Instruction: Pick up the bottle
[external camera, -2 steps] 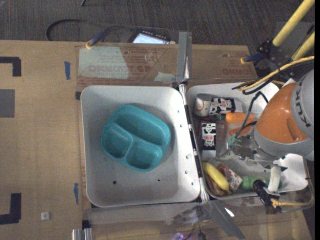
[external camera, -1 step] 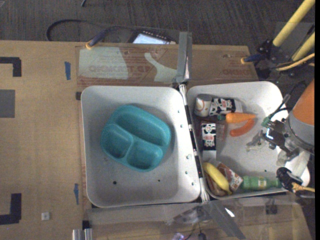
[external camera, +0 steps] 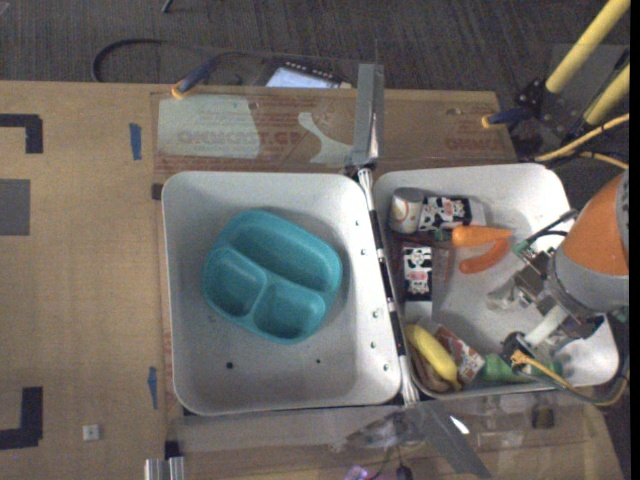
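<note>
The bottle point(external camera: 432, 212) lies on its side at the back left of the right bin point(external camera: 520, 183), with a pale cap toward the divider and a black-and-white cow-print label. My gripper point(external camera: 514, 290) hangs over the middle right of that bin, well to the right of the bottle and nearer the front. It is apart from the bottle, with an orange curved toy point(external camera: 482, 246) lying between them. Nothing shows in the gripper's grasp.
A second cow-print carton point(external camera: 417, 271) lies along the divider below the bottle. A banana point(external camera: 432, 356), a red-brown packet point(external camera: 464, 352) and a green item point(external camera: 497, 369) crowd the right bin's front. The left bin point(external camera: 200, 368) bears a teal divided plate point(external camera: 272, 275).
</note>
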`<state>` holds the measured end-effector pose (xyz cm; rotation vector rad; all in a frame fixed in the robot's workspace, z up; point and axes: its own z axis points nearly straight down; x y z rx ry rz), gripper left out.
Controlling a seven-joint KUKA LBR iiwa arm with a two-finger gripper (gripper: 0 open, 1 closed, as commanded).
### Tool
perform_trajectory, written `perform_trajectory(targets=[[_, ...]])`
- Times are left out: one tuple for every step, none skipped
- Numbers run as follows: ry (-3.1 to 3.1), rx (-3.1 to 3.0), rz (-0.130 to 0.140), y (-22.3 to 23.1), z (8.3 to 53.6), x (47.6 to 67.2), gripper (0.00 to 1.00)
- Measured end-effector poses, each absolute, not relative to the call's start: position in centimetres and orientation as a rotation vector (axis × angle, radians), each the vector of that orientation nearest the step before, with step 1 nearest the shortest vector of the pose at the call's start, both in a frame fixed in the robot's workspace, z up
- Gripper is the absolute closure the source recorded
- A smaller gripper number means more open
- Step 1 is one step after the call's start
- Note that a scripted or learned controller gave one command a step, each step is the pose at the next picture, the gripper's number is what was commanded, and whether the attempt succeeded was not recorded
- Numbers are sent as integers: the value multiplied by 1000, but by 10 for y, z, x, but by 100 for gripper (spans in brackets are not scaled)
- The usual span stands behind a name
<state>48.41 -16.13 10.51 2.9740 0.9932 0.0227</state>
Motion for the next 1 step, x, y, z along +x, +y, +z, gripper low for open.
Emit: perform_trajectory(targets=[[709, 3040, 41, -101, 98, 504, 0]])
